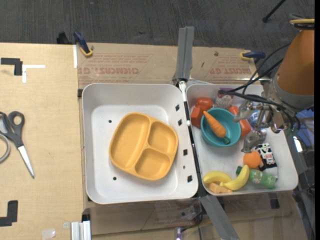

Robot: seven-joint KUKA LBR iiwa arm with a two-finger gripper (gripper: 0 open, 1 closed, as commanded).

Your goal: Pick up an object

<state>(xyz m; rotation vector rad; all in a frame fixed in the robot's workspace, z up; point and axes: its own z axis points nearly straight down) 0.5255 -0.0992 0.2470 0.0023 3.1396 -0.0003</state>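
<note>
On the worktop (40, 134) sit two shallow white bins side by side. The left bin (95, 149) holds a yellow divided plate (144, 146) lying flat near its middle, its three wells facing up. The right bin (287, 181) is crowded. Toward its 9 o'clock side a teal bowl (227, 134) stands upright with a toy carrot (215, 124) lying in it, tip pointing to about 10 o'clock. At the bowl's 11 o'clock a red toy (202, 105) rests against it. At the bin's 6 o'clock lies a yellow banana (235, 180), and just beside it at 3 o'clock a green piece (266, 180). An orange ball-like fruit (252, 159) sits at about 4 o'clock from the bowl, touching a small black-and-white box (265, 154).

The arm (297, 64) comes in from 3 o'clock, its orange band above the bin's 2 o'clock corner, cables trailing over it. The jaws of the gripper (256, 134) hang low over the bin just at the bowl's 3 o'clock rim, above the orange fruit. I cannot tell whether they are apart or together, and nothing is seen between them.

Scissors (17, 139) lie on the worktop at the far 9 o'clock side.
</note>
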